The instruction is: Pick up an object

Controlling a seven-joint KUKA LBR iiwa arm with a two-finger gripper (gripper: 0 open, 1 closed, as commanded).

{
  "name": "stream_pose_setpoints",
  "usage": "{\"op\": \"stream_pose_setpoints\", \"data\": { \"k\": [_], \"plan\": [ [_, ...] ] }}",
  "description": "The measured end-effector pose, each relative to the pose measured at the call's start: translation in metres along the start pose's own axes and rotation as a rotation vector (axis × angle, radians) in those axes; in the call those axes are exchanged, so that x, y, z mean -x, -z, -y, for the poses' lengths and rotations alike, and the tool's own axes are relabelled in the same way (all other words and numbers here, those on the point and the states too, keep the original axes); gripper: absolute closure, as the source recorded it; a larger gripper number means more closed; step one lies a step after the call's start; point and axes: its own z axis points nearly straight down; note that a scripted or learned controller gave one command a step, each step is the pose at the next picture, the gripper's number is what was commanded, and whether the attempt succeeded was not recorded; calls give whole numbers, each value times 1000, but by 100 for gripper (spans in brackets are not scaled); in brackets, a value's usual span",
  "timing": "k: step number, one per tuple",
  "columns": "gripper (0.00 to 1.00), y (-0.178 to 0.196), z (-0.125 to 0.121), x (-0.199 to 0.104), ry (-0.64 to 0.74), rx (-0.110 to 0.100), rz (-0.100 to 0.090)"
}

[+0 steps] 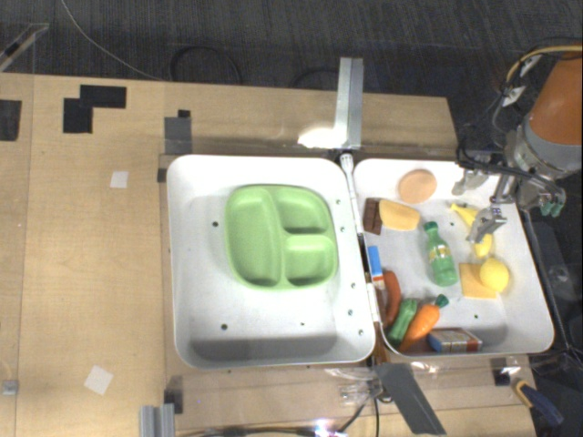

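Pincer (485, 218) over right bin (539, 321), grip state unclear, beside green bottle (440, 255), label unreadable

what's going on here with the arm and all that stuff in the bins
A grey robot arm reaches in from the right, and its gripper hangs over the right bin, near the yellow pieces at the far right. Nothing shows between its fingers, so no pick has happened yet. That bin holds toy food: a green bottle, a carrot, a lemon and a round tan piece. The left bin holds a green divided tray.
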Motion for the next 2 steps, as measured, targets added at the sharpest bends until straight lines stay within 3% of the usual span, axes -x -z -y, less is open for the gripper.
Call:
{"op": "stream_pose_setpoints", "data": {
  "k": [1, 2],
  "plan": [
    [0, -102, -2, 22, -12, -2, 8],
    [0, -102, -64, -23, -26, 0, 6]
  ]
}}
